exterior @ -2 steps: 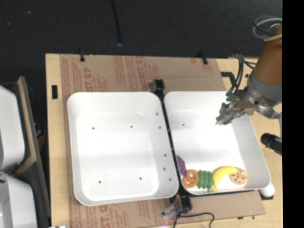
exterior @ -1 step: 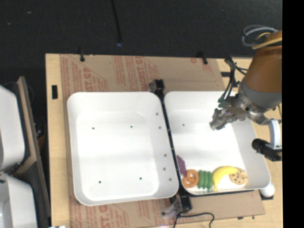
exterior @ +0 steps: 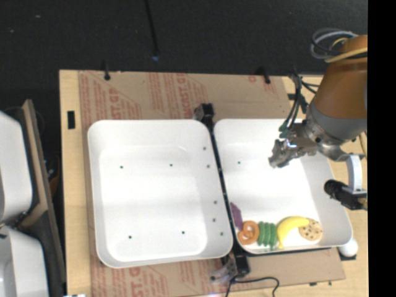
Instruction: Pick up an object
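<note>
My gripper [exterior: 281, 155] hangs over the upper middle of the right bin [exterior: 260, 184], reaching in from the right under the orange-banded arm. Along that bin's front edge lie an orange ring-shaped toy [exterior: 249, 232], a green ribbed piece [exterior: 267, 234], a yellow banana [exterior: 292, 225] and a tan cookie with dark specks [exterior: 311, 230]. A thin purple piece [exterior: 236, 214] lies against the bin's left wall near the ring. The gripper is well behind these objects and I see nothing between its fingers.
The left bin [exterior: 154, 190] sits beside the right one, split from it by a black divider [exterior: 216, 166]. Both rest on a cardboard-covered bench [exterior: 142, 94]. White containers [exterior: 12, 166] stand at the far left.
</note>
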`<move>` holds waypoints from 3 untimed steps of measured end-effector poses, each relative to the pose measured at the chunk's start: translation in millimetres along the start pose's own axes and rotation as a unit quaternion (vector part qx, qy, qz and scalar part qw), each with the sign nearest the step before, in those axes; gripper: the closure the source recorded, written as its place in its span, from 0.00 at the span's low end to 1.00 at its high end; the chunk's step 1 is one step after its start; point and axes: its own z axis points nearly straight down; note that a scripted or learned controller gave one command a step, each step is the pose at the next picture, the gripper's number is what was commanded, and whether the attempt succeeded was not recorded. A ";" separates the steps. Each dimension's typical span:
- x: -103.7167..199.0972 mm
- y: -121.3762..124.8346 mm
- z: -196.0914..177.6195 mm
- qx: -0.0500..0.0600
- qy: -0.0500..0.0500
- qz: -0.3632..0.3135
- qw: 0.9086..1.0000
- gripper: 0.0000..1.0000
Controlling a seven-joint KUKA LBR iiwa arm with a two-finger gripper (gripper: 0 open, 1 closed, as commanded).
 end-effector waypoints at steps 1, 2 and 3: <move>16.0 4.3 0.1 0.001 0.000 0.000 1.000 1.00; -13.1 31.8 7.2 0.001 0.000 0.001 1.000 1.00; 8.2 45.4 12.4 0.001 0.000 0.000 1.000 1.00</move>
